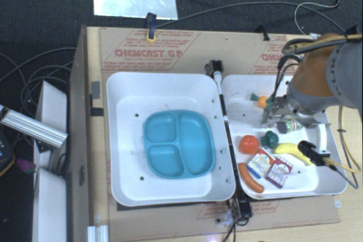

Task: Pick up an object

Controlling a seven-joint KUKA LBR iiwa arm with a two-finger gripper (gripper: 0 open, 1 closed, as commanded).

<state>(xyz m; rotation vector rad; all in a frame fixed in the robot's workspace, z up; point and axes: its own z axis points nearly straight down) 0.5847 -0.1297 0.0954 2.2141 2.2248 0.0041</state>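
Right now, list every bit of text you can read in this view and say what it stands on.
"CHEMCAST GP": red print on the brown sheet behind the left bin.
Same red print by the right bin: cut off, unreadable.
Finer red lines around it: too small.
Two packets: printing blurred.

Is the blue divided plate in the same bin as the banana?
No: the blue divided plate lies in the left bin, the banana in the right bin.

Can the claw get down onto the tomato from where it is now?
Probably yes. The claw hangs over the right bin, and the tomato lies uncovered just below-left of it. The green object beside it may crowd one finger.
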